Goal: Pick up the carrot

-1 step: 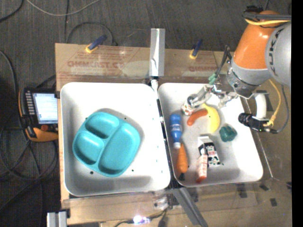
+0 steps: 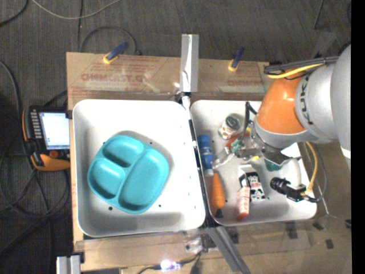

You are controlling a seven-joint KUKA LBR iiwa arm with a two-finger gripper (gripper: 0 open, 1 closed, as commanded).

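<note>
1. Nearest the lens: orange-banded wrist (image 2: 282, 110) coming in from the right, hanging over the right bin (image 2: 308, 213) and covering its upper right part.
2. Claw (image 2: 246, 147) just under that wrist, among the clutter; can't tell if apart or together.
3. Carrot (image 2: 217, 192) down by the right bin's left wall, long axis running near-to-far, thin tip toward the near rim.
4. Just past its far end: blue tube (image 2: 205, 152), same line along that wall.
5. Right of it: red-and-white tube (image 2: 244, 203), then small black-and-white pack (image 2: 253, 185); round tin (image 2: 231, 123) farther up.
6. Tight on the wall side, narrow bare floor between carrot and red-and-white tube.
7. Left bin (image 2: 85, 119) with teal divided tray (image 2: 129, 173), lots of room around.
</note>
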